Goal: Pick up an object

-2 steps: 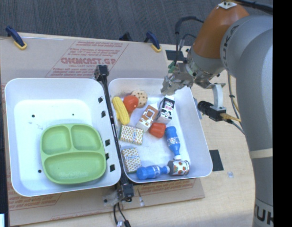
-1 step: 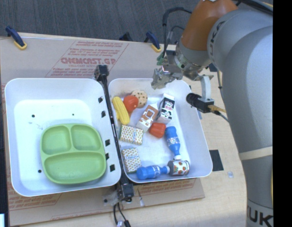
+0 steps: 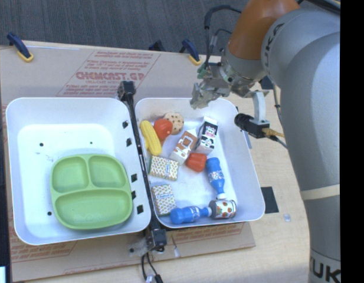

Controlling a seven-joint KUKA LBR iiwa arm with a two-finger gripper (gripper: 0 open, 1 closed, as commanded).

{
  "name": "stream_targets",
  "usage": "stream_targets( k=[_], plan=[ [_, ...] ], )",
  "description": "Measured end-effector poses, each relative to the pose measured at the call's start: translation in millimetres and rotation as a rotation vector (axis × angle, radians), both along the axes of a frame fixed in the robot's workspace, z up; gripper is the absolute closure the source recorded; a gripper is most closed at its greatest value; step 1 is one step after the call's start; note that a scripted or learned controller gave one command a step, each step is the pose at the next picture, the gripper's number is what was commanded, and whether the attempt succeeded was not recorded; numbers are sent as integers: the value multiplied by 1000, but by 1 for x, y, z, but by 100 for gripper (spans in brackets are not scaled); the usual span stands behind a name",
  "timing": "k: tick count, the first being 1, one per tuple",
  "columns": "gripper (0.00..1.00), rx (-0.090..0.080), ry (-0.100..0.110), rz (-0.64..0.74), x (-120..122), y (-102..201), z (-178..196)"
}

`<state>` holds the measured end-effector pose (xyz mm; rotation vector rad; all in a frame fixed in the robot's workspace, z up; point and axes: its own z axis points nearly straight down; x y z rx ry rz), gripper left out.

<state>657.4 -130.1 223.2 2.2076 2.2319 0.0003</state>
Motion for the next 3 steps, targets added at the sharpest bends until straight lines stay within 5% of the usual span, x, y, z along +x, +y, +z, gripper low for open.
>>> stream_targets(
  k=[1, 2, 3],
  plan=[
    [100, 0, 0, -6, -18, -12, 41],
    [100, 2, 6, -4, -1, 13, -12],
    [100, 0, -1, -6, 0, -23, 63]
  ],
)
